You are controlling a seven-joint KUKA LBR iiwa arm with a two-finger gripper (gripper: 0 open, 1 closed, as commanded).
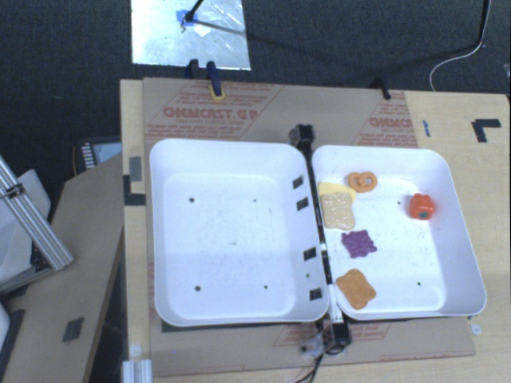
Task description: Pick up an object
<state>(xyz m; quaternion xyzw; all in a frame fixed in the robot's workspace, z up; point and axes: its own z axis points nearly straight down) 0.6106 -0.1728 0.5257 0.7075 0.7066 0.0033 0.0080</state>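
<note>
The right bin (457, 238) holds several small toy foods. An orange pretzel (362, 182) lies near its back left. Beside it sits a pale slice of bread (338, 210) with a yellow piece (331, 189) at its top edge. A purple grape bunch (359, 242) lies near the middle. An orange-brown piece (355, 287) rests at the front left. A red-orange pepper (421, 206) sits toward the right.
The left bin (231, 230) stands next to the right one, joined by black clips (310, 254) along the shared wall. A shiny metal sheet (190, 21) lies on the dark floor behind the bench. A metal frame (28, 218) stands at the left.
</note>
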